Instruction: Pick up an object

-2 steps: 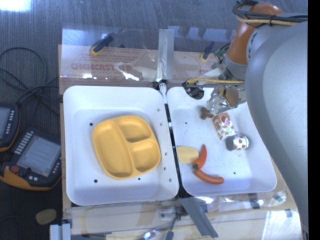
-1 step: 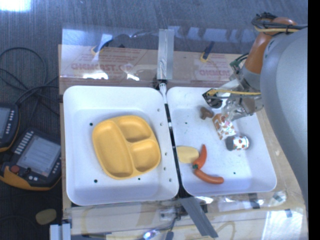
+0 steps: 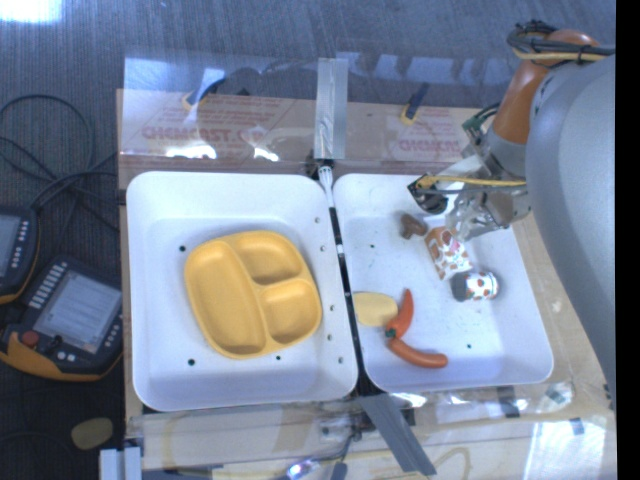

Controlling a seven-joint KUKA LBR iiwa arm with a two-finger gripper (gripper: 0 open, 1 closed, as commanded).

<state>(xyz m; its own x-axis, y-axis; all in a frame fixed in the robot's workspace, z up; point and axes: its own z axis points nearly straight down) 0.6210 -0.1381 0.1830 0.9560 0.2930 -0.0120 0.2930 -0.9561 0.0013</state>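
Camera view, arm: the grey KUKA arm with the orange band is reaching in from three o'clock and hanging over the upper part of the right shallow white bin (image 3: 520, 363).
Gripper (image 3: 462, 218): it is sitting just above a red-and-white patterned packet (image 3: 449, 252); I cannot tell how its grip is set.
Right bin contents: a small brown lump (image 3: 412, 226) is lying at nine o'clock of the gripper; a grey-and-white rounded object with red spots (image 3: 474, 286) is lying at five o'clock of the packet; a pale yellow flat piece (image 3: 372, 309) is resting near the bin's left wall, touching a red chilli-shaped toy (image 3: 403, 314); an orange-red sausage-shaped toy (image 3: 418, 354) is lying at six o'clock of the chilli.
Left shallow white bin (image 3: 160, 193): it is holding a yellow three-compartment plastic tray (image 3: 252, 290).
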